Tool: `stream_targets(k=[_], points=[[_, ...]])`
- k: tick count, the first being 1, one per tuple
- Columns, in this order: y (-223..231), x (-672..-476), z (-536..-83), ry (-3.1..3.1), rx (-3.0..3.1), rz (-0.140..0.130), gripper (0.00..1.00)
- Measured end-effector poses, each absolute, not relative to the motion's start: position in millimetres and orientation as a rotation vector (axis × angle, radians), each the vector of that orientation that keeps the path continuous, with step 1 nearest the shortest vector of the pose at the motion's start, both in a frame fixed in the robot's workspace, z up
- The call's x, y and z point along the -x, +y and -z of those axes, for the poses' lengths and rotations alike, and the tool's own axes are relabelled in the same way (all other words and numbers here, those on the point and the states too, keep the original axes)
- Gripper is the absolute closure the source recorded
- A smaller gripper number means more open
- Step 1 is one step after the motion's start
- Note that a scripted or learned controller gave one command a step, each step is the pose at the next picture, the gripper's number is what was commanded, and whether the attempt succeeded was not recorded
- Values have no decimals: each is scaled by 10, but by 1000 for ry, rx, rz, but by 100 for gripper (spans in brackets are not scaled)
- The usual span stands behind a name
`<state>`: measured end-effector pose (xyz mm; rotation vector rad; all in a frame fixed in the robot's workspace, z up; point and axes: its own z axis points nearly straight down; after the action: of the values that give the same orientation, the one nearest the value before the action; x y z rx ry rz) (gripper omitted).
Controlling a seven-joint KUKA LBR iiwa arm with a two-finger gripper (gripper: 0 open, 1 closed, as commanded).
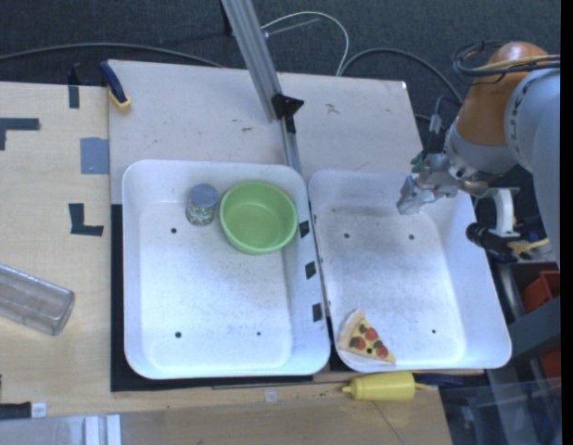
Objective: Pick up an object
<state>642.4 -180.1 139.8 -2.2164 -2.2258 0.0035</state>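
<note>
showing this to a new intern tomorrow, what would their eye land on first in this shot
Probably the bright green bowl at the back of the left bin, with a small grey-lidded jar right beside it. Next, the toy pizza slice in the near left corner of the right bin, and the gripper poised over that bin's far end.

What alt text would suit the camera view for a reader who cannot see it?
The arm's hand hovers over the top of the right bin, which has a toy pizza slice in its near left corner. The left bin holds a green bowl beside a small jar.
</note>
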Motion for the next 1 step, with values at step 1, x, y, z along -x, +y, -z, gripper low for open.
stream_targets(k=[1], points=[[-1829,-6411,-2031,-2227,2224,4,100]])
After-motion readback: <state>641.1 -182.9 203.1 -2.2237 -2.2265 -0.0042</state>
